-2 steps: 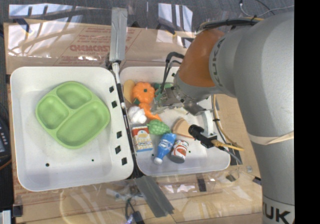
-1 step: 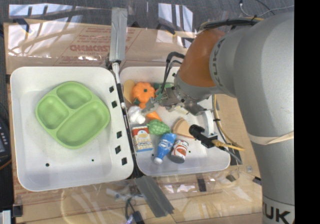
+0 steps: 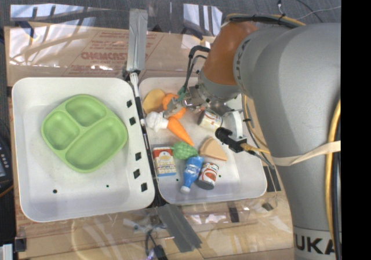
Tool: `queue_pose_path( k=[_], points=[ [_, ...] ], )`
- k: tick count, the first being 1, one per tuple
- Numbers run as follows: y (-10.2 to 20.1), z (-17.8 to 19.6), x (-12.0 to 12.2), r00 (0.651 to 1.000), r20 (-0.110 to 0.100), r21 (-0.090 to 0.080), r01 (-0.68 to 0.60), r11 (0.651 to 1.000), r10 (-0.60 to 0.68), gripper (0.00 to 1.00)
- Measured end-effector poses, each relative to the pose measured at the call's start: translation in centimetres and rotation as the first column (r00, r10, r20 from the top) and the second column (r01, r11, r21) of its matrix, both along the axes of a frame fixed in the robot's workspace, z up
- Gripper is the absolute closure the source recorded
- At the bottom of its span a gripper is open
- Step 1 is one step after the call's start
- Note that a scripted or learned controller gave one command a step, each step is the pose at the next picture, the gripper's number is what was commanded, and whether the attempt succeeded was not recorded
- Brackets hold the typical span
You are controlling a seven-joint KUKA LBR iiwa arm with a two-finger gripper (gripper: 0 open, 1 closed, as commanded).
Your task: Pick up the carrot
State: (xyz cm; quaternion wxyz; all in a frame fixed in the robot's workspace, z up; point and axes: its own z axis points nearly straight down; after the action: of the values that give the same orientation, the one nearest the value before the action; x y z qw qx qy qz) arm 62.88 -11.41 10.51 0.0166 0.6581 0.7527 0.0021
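The carrot [image 3: 180,130] is an orange cone lying at a slant in the upper middle of the right bin [image 3: 249,183], with its green leafy end [image 3: 184,150] pointing to the front. My gripper [image 3: 179,107] hangs low over the back of this bin, right at the carrot's upper end and next to a second small orange piece [image 3: 168,101]. The wrist and the grey arm with its orange band [image 3: 229,59] cover the bin's back right part.
Around the carrot lie a yellowish lump [image 3: 152,101], a white piece [image 3: 155,120], a cheese wedge [image 3: 213,149], a small box [image 3: 164,161], a blue bottle [image 3: 191,173], a can [image 3: 207,175] and a jar [image 3: 208,118]. The left bin holds a green divided plate [image 3: 84,132].
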Motion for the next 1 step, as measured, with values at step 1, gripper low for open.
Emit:
queue_pose_path(
  k=[1],
  points=[
    [0.42,0.72,-0.23,1.000,-0.014,0.008,-0.007,1.000,0.007,1.00]
  ],
)
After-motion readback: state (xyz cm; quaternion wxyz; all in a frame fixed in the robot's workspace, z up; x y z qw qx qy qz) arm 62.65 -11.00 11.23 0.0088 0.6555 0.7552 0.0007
